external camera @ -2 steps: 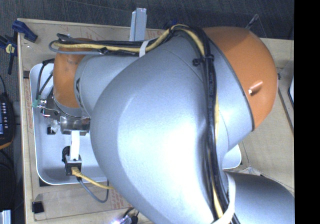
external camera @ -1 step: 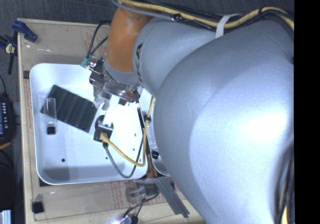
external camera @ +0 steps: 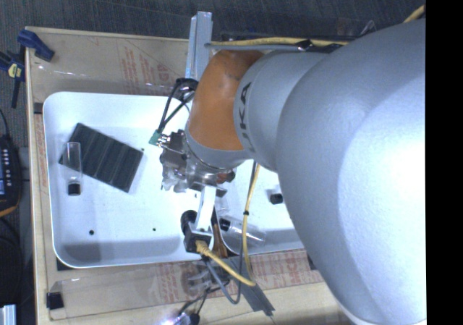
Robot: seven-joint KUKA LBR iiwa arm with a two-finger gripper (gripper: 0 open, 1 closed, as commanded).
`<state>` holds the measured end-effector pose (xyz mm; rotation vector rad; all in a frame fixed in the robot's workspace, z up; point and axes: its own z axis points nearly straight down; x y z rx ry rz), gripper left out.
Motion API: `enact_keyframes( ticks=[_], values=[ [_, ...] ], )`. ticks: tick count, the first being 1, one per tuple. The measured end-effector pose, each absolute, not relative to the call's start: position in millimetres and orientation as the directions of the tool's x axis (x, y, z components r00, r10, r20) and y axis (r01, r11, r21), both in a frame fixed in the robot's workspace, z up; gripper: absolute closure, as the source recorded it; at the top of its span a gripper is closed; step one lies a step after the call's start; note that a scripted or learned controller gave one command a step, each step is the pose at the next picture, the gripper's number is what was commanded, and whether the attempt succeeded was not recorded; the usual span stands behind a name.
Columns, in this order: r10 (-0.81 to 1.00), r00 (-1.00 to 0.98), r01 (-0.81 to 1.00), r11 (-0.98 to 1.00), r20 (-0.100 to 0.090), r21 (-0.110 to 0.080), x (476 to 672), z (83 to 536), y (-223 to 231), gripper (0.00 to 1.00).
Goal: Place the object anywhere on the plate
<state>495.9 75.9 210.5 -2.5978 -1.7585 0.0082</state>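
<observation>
The dark grey ribbed rectangular slab lies flat and askew in the left part of the shallow white left bin. A small black block sits just beside the slab. The claw hangs over that bin's right side, apart from the slab. I cannot tell how far it is open.

Bin glossy white plastic; dark slab ribbed, matt

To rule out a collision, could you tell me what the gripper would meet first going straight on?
Likely the bare floor of the left bin, near its right wall; the gripper points down, apart from the dark ribbed plate. Depth is unclear.
</observation>
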Motion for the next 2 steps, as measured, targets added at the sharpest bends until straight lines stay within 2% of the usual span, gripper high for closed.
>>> enact_keyframes(
  ticks=[1,2],
  values=[
    [0.889,0.459,0.888,-0.459,-0.005,-0.007,474.3,140,132,1.00],
    [0.973,0.232,0.973,-0.232,0.001,0.001,477.4,235,65,1.00]
  ],
)
